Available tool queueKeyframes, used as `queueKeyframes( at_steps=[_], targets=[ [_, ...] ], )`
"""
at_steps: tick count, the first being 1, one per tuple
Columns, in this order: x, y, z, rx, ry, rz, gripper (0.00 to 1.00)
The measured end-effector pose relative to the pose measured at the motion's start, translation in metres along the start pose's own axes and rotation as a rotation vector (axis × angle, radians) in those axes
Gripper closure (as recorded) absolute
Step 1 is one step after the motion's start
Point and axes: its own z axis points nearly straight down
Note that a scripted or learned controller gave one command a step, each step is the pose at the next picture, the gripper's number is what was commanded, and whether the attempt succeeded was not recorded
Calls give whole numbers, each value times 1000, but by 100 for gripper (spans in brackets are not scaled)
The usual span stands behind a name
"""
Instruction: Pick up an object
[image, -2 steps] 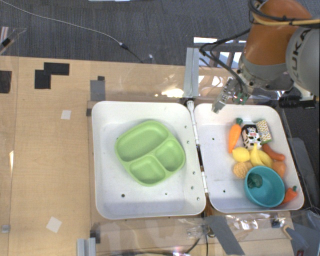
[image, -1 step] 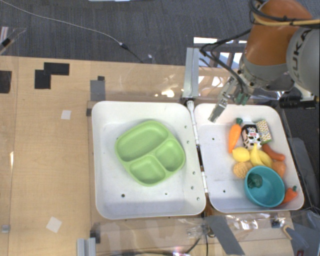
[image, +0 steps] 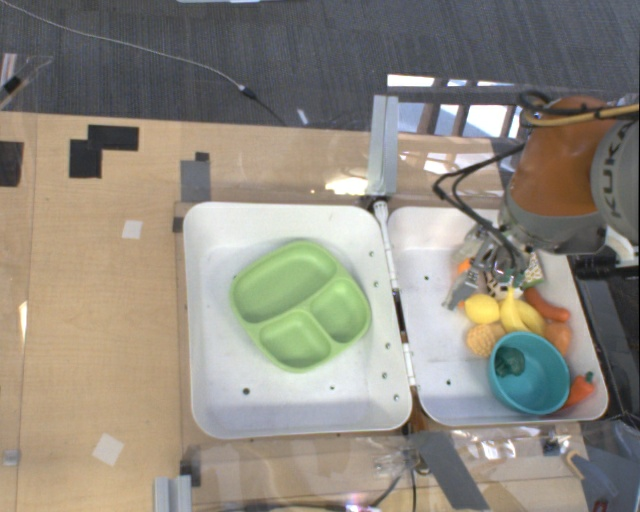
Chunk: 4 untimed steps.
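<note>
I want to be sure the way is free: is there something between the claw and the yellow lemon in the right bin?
Nothing visible stands between them. The claw hangs just above the lemon, with only a little bare bin floor around. The banana lies close on the lemon's right, and the teal bowl sits nearer the camera.

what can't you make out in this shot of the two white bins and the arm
- Two-finger gripper, camera view: too small and cluttered to tell how its fingers stand or whether it grips anything.
- Orange carrot-like pieces: partly hidden behind the yellow banana and teal bowl.
- Contents of the teal bowl: a small same-coloured thing, too indistinct to name.
- Grey arm: cut off by the right edge.
</note>
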Motion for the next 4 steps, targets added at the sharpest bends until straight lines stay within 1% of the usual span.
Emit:
queueKeyframes(
  at_steps=[1,2,3,4],
  targets=[
    [43,-54,60,-7,-16,12,0],
    [-7,-16,61,-8,-15,101,0],
    [75,-95,60,-6,-17,93,0],
    [105,-33,60,-11,-22,151,0]
  ],
)
